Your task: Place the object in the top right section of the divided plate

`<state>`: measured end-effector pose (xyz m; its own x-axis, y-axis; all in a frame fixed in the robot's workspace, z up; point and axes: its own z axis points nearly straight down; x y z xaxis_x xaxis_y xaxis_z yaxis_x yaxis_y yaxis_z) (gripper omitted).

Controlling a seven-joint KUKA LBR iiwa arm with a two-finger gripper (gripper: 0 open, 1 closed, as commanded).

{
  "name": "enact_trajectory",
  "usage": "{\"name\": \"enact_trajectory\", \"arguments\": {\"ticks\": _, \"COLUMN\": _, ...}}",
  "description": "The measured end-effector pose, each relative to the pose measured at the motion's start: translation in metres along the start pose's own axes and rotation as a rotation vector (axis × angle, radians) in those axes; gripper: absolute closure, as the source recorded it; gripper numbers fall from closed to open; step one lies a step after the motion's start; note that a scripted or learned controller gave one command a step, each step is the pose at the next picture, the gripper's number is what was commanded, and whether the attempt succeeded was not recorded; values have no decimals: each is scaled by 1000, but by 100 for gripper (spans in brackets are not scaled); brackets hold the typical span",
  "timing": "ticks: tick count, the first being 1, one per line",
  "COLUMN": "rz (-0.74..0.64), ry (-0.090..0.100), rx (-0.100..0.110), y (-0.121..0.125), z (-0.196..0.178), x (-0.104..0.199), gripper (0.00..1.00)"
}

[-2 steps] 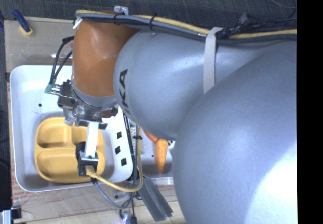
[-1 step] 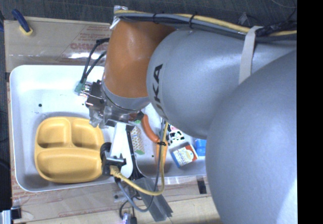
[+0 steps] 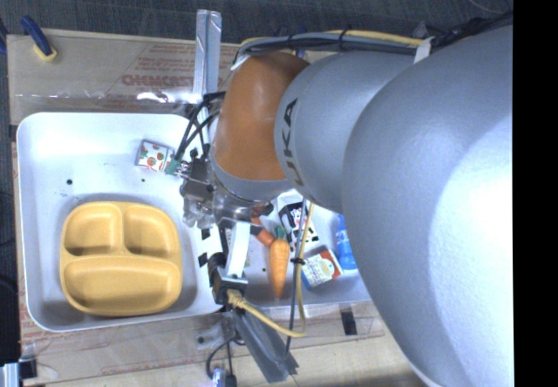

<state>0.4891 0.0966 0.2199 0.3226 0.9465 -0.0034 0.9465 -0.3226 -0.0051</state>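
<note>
The job has not got far, I think. The yellow plate (image 3: 122, 256) sits in the left bin (image 3: 87, 145), and all three parts of it have nothing in them. The top right part (image 3: 150, 228) waits for its thing.

The gripper (image 3: 200, 202) hangs just off the plate's rim, at about 2 o'clock from the plate. I cannot tell if it is open or closed, or if it has anything.

I cannot tell which thing is the one to move. A small box (image 3: 154, 156) lies at 1 o'clock from the plate, well apart from it. A carrot (image 3: 277, 265) lies at 3 o'clock, over in the right bin (image 3: 356, 282).

There is bare floor around the box. The plate sits close to the bin wall at 6 and 9 o'clock.
</note>
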Motion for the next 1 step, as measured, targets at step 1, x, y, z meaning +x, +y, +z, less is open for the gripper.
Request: {"name": "enact_trajectory", "arguments": {"ticks": 1, "rz": 170, "ry": 1, "rx": 1, "y": 5, "z": 30, "x": -56, "gripper": 100}}
